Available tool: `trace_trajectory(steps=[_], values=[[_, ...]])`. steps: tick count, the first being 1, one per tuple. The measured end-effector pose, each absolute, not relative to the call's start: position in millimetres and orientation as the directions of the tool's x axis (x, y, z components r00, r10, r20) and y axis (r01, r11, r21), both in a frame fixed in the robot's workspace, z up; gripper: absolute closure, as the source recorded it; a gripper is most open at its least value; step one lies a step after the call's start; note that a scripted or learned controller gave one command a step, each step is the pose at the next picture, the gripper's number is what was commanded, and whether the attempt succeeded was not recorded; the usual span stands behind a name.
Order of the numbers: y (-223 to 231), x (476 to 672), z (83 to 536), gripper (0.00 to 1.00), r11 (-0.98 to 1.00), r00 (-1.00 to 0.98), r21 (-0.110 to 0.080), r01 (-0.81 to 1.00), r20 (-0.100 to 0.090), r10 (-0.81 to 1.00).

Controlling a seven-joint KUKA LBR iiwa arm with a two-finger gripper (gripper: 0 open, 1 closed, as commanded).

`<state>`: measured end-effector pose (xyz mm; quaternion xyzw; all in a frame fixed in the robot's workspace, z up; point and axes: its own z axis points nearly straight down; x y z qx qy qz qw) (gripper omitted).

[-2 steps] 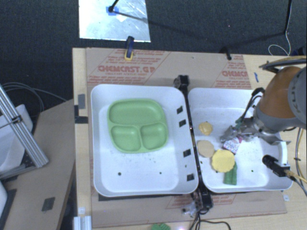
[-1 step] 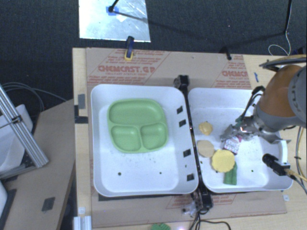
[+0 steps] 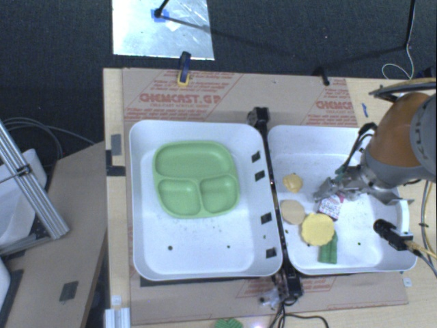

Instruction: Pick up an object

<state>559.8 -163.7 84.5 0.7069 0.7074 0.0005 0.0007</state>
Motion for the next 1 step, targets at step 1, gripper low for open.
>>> trace_trajectory(steps=[1], values=[[-163.7,559.8,84.5,0.00,0.001,-0.001,0.002,1.000,0.000,1.000]])
